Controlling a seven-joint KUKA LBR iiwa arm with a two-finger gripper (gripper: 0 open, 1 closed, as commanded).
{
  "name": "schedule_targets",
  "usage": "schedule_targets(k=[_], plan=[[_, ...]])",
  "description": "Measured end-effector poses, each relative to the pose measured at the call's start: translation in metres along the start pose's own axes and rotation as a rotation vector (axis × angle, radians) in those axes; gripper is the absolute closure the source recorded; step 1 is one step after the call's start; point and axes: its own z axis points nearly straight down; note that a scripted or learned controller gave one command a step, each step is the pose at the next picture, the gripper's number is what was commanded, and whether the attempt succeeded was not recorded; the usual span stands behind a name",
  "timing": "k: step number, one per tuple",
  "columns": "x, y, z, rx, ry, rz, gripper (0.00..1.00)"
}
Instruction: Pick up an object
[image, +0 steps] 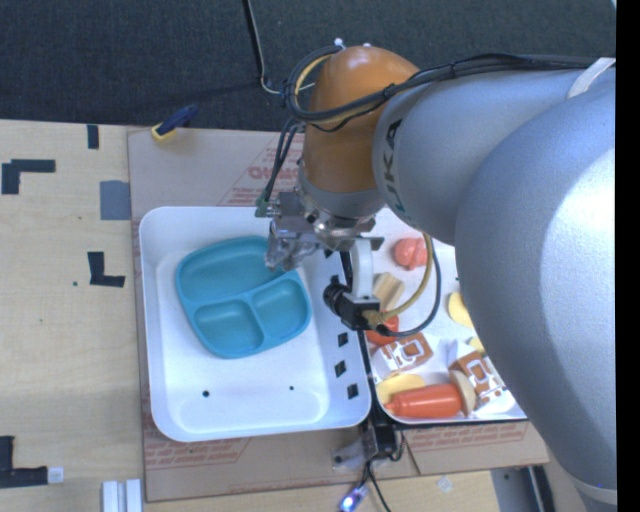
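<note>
The grey arm (500, 190) covered much of the right bin (505, 410), so only part of its contents could be made out, and the pincer (285, 245) sat so close under the orange band (350, 120) that whether it was spread or pressed together could not be told. It hung over the upper right edge of the blue plate (243, 297); whether it touched the plate was unclear.

The surface (60, 330) was pale wood marked with black strips of tape, with a cardboard sheet (200, 170) under the bins and dark cloth (130, 50) behind. A blue and yellow clamp (173, 122) lay at the cardboard's far corner.

The left bin (240, 400) held the blue divided plate, lying flat towards its far side. In the right bin lay a red sausage-like piece (430, 402) near the front, a pink lump (409, 252) further back, a yellow piece (460, 308) partly hidden by the arm, and brown-and-white patterned blocks (405, 352).
</note>
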Motion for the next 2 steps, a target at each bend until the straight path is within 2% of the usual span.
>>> schedule_targets(k=[1,2], plan=[[-0.043,-0.067,-0.021,0.007,-0.003,0.006,1.0],[-0.083,-0.099,-0.02,0.006,-0.004,0.008,1.0]])
